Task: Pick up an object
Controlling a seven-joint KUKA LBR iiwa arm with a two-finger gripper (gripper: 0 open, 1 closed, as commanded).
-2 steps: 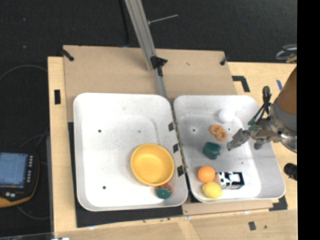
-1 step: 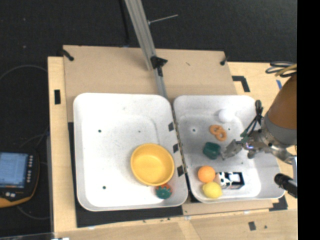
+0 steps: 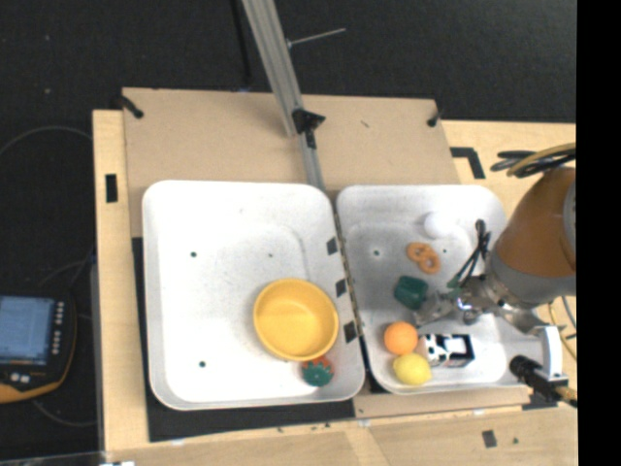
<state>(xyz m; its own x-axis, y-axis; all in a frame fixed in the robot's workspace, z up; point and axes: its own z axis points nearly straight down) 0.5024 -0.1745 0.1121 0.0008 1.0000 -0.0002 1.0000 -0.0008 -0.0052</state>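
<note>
Two white bins sit side by side on the tabletop, and the action is all on the right. Nearest the camera in the left bin, a small red-and-green toy lies by the front rim, touching the yellow bowl just behind it. Over in the right bin, the front row has a yellow ball at the near rim, an orange ball touching it just behind, and a black-and-white object right beside both. Behind those comes a green block, then an orange ring, then a white ball close to the far wall. The arm comes in from the right, orange band showing, and its gripper is low inside the right bin, between the green block and the black-and-white object, near both. Whether the fingers are spread or pressed together, I can't tell from up here, they blur into the dark hardware. Farther back, a grey metal post slants up from the far edge between the bins.
</note>
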